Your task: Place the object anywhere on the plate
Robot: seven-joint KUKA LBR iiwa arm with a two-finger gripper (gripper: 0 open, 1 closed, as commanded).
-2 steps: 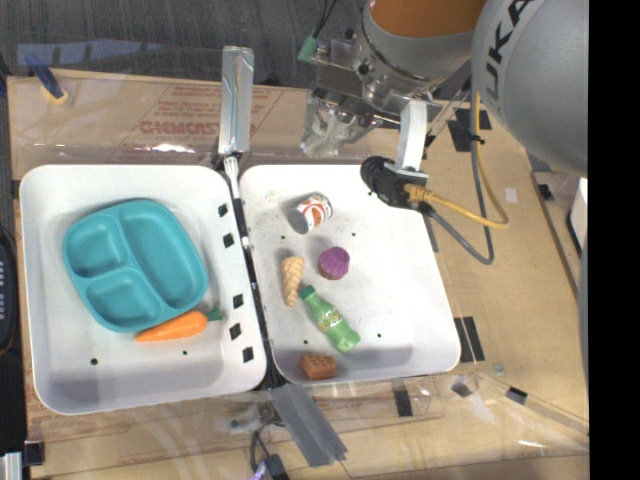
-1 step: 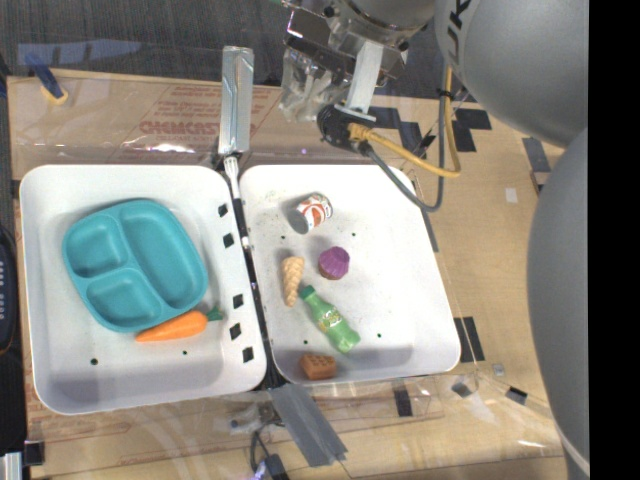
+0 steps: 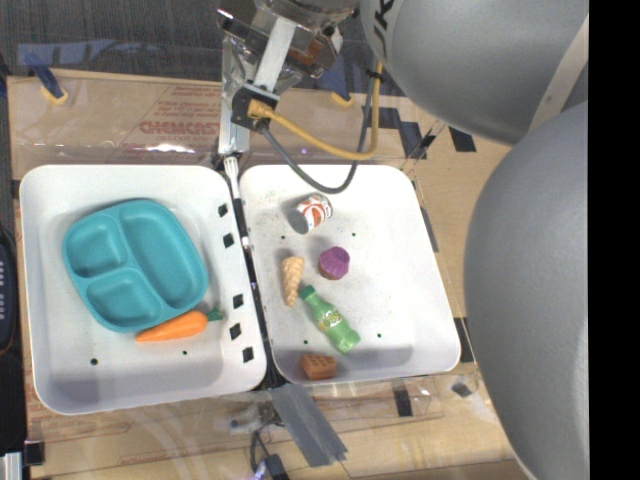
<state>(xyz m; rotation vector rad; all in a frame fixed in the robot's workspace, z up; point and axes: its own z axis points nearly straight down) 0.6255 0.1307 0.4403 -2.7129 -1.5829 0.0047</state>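
A teal plate (image 3: 135, 263) with three compartments lies in the left bin (image 3: 50, 368). An orange carrot (image 3: 175, 328) rests on the bin floor against the plate's lower right rim, not on the plate. My gripper (image 3: 231, 156) hangs at the back edge of the bins, over the divider between them, well behind the plate and the carrot. I see nothing held in it. The right bin (image 3: 420, 298) holds a red and white can (image 3: 314, 211), a purple piece (image 3: 334, 262), a tan cone (image 3: 291, 279), a green bottle (image 3: 329, 319) and a brown piece (image 3: 319, 366).
The grey arm (image 3: 480, 48) fills the top right and overhangs the right bin's far corner. A yellow cable (image 3: 310, 143) loops from the wrist down to the right bin's back edge. Cardboard (image 3: 120, 108) lies behind the bins.
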